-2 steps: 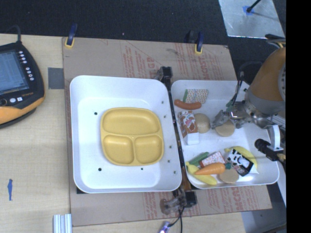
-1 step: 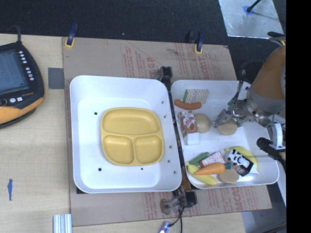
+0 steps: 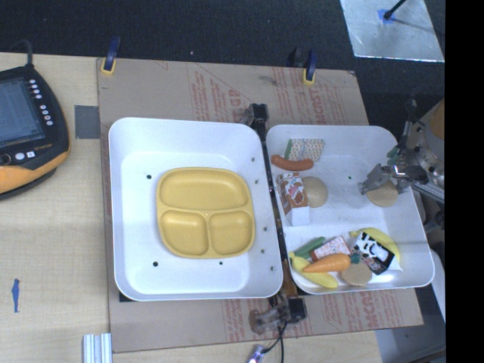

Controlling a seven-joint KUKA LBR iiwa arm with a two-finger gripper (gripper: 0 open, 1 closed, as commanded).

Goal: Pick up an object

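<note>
Light wood bench [image 3: 53, 233] w/ brown cardboard sheet [image 3: 219, 89] clamped on; dark floor [image 3: 189, 13] behind.

Right bin holds the candidate objects. Toy hot dog [image 3: 292, 162] lies flat near the bin's upper left, a patterned packet [image 3: 305, 148] just above it. Tan round piece [image 3: 314, 192] sits mid-left. Orange carrot [image 3: 328, 263] lies across a yellow banana [image 3: 316, 278] at lower centre. Beige oval piece [image 3: 383, 197] rests at right, at the end effector [image 3: 376, 182].
</note>
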